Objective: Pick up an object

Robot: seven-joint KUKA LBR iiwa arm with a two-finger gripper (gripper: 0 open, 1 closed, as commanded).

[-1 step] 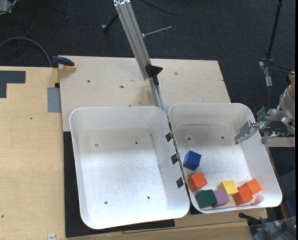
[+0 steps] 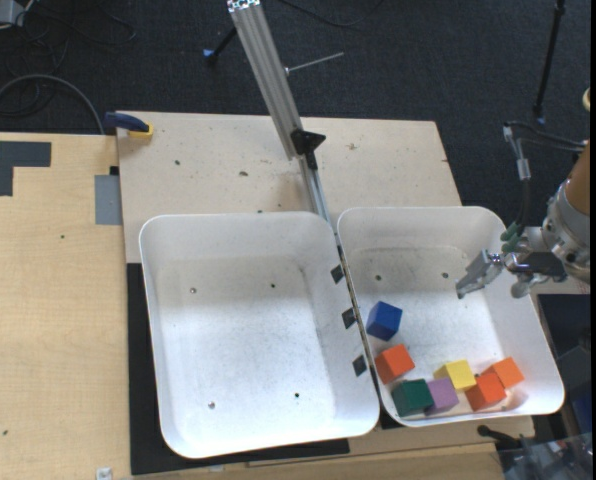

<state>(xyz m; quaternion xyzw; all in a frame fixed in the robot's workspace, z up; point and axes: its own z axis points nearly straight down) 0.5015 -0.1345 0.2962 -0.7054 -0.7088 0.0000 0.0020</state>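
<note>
I see the gripper [image 2: 493, 273] at the right of the frame, over the right edge of the right bin [image 2: 418, 223], with the arm [image 2: 578, 218] coming in from the frame's right side. I cannot tell how its jaws stand; the metal parts there are too small and blurred, and I see nothing between them.

The objects all lie in the right bin's lower part. A blue cube [image 2: 383, 320] sits alone near the bin's left wall, well apart from the gripper. Below it is an orange cube [image 2: 394, 361], then a green cube [image 2: 412, 397] touching a purple cube [image 2: 442, 395]. A yellow cube [image 2: 459, 374] sits just behind the purple one, and 2 more orange blocks [image 2: 494, 382] crowd the lower right corner.

The left bin [image 2: 178, 268] fills the centre-left of the frame. A slanted aluminium bar [image 2: 270, 73] runs from the upper middle down toward the divide between the 2 bins.
</note>
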